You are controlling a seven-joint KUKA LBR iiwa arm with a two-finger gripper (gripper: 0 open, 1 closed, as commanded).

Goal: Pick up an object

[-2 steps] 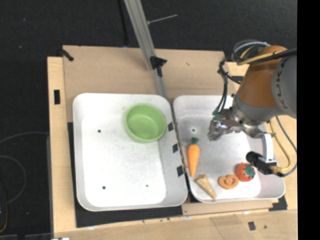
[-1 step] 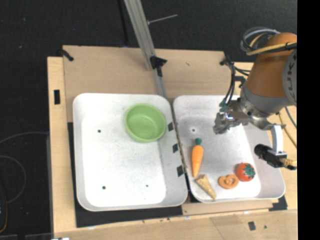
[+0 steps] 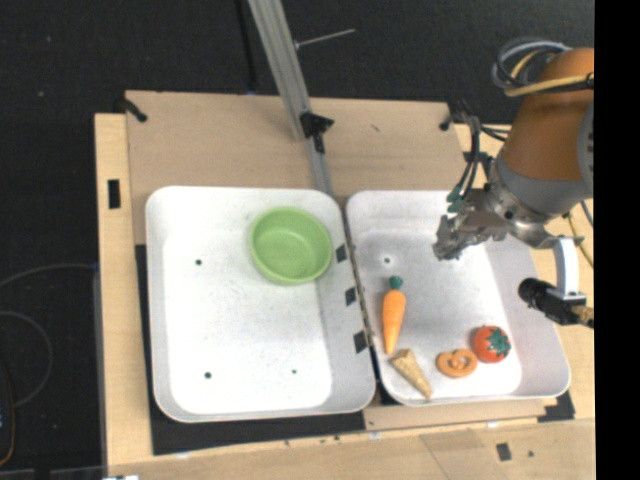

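The pincer (image 3: 452,243) hangs over the right bin (image 3: 430,218), up from the carrot (image 3: 393,313) it may grab, and I cannot tell if it is wide or narrow.

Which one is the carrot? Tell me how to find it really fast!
Look at the right white bin, the one with the gripper above it. Along its left side, by the divider between the bins, lies the carrot. It is long, orange and pointed with a small green top, unlike the round red tomato, the flat orange slice and the pale wedge nearby.
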